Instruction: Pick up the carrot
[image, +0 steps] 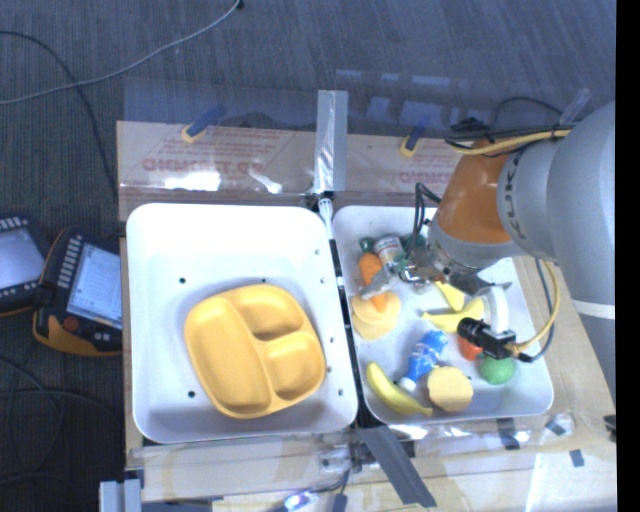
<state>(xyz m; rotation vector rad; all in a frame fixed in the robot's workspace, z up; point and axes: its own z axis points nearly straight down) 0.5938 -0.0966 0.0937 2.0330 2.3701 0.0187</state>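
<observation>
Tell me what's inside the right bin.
The right bin holds the carrot, a banana, a blue bottle, a green ball and other toy foods. The arm covers the bin's far right part.

The arm (520, 200) reaches into the right bin (530, 400), with the gripper (390, 272) low beside the carrot (370, 267) near the bin's left wall. A banana (392, 392), blue bottle (425, 355) and green ball (496, 369) lie nearby. The left bin (160, 240) holds a yellow tray (255, 348).
</observation>
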